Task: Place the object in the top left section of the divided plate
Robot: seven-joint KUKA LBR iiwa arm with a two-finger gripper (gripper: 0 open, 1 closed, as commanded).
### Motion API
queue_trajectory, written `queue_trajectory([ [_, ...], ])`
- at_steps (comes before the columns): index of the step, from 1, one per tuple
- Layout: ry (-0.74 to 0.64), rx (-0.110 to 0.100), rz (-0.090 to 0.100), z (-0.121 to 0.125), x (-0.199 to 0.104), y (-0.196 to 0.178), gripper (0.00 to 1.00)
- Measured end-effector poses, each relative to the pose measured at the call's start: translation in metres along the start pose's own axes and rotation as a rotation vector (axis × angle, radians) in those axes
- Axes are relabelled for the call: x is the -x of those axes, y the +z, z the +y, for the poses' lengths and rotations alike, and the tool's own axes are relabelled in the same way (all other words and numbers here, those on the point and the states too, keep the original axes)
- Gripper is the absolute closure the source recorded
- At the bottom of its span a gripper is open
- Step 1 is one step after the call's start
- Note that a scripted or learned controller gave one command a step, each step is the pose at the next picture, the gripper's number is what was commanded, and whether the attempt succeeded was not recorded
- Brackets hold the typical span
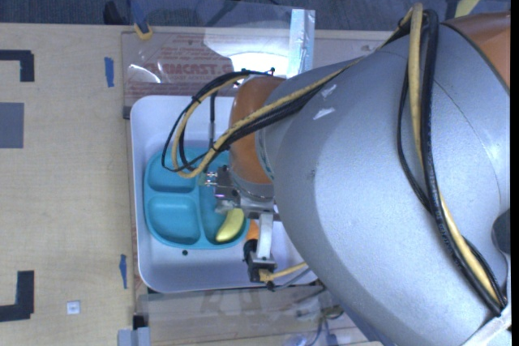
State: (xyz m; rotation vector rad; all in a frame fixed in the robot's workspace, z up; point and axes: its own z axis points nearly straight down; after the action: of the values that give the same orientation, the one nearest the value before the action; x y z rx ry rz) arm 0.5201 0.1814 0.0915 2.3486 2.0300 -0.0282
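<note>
Grey arm's claw (235, 202) above blue divided plate (174, 207), beside yellow object (229, 227)

My arm (381, 174) sweeps in from the right, its big grey body close to the camera. The orange band (247, 126) sits above the wrist, and my gripper (243, 215) points down toward the left.

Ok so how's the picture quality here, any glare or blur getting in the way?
Camera view: strong glare on the clear sheet above the bin, washing out its far edge; the arm looms close to the lens, soft and blocking the right side; the blue plate and the yellow object are evenly lit and fairly sharp; the arm shades the bin's right part.
</note>
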Motion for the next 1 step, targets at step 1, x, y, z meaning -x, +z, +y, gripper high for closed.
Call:
queue_trajectory([
  [1, 0.747, -0.035, 0.020, 0.0031, -0.0398, -0.0338, 1.00],
])
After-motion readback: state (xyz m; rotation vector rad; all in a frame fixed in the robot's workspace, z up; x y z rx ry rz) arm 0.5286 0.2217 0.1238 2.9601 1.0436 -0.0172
